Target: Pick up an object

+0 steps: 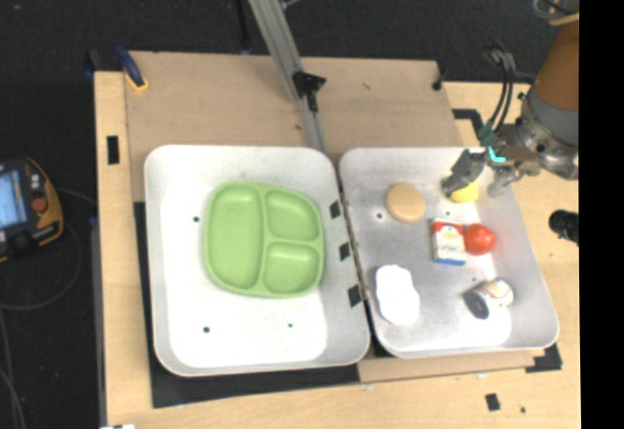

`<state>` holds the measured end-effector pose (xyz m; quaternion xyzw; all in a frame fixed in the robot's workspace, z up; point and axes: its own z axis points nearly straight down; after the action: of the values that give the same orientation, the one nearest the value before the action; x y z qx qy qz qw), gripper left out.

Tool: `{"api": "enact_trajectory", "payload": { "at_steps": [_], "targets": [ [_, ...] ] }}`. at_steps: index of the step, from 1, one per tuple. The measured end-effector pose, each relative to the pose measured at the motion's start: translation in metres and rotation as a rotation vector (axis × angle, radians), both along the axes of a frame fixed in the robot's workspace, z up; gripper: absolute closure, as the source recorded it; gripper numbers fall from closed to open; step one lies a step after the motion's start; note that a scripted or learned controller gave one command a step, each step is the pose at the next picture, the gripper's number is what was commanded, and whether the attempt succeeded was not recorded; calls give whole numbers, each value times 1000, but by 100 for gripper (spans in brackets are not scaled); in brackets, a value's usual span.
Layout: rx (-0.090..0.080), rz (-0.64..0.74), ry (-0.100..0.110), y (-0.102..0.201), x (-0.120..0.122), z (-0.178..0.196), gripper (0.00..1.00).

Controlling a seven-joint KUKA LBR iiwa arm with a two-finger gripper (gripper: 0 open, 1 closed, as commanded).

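A robot gripper (475, 175) hovers at two o'clock over the right bin (526, 320), fingers spread around a small yellow object (466, 191); whether they grip it is unclear. Left bin (175, 320) holds a green divided plate (263, 239).

A robotics lab test bench: a plywood bench (244, 100) on black flooring, two white bins (175, 252) left of and below the gripper (475, 175), a metal camera pole (273, 18) (slanting upward), and a handheld control pendant (24, 203) far left.
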<state>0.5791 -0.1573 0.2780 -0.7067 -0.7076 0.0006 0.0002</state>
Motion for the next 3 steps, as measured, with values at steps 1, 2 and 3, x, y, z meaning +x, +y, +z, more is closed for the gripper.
{"api": "enact_trajectory", "payload": {
  "at_steps": [1, 2, 3],
  "targets": [
    [0, 0, -2, 0, 0, 1, 0],
    [-1, -2, 2, -10, -4, -47, 0],
    [-1, -3, 4, -17, -6, -109, 0]
  ]
}}
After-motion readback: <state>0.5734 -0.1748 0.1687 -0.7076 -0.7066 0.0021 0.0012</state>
